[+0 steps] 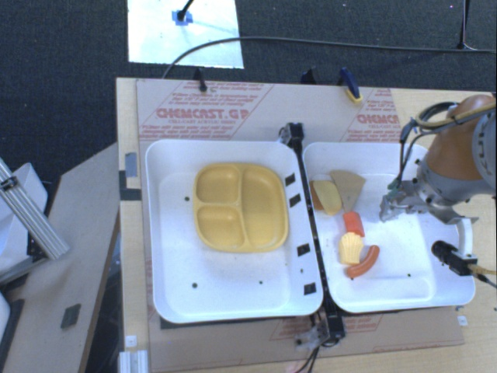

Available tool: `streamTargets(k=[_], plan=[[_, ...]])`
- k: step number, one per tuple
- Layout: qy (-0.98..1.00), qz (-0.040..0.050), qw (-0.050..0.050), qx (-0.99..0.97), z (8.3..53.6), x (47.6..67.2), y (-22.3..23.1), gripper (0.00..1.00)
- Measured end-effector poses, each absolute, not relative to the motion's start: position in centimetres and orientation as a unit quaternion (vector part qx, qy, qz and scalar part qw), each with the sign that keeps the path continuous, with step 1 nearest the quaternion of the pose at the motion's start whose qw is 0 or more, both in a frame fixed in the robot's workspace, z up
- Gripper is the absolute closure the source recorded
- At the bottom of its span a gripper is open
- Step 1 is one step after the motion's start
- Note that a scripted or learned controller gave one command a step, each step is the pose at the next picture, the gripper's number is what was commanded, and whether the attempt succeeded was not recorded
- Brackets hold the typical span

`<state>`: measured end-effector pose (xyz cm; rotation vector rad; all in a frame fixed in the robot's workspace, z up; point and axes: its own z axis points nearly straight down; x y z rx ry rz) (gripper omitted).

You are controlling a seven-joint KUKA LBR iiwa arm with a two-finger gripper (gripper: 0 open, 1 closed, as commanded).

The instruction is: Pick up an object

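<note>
Over the right-hand shallow white bin (404, 290), the grey arm with its orange band (458, 150) reaches in from the right, and its tool (390, 207) hangs low near the bin's middle; whether it is apart or together cannot be told from this slant. Left of it, well apart, lies a cluster of small toy foods: a tan wedge-shaped slice (349, 186) touching a pale yellow rounded piece (328, 196), below them a short orange-red piece (354, 223), then a yellow ridged chunk (351, 248) just beside a curved orange sausage (363, 262). None sits in the tool. Across the divider, the left white bin (175, 286) carries a yellow plastic plate with three compartments (239, 207). Both bins rest on the tabletop (233, 107).
</note>
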<state>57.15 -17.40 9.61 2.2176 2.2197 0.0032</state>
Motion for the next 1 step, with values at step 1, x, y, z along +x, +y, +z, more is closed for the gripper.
streamTargets(k=[1], plan=[[0.708, 0.0015, 0.003, 0.706, 13.96, 57.27, -17.49, 1.00]])
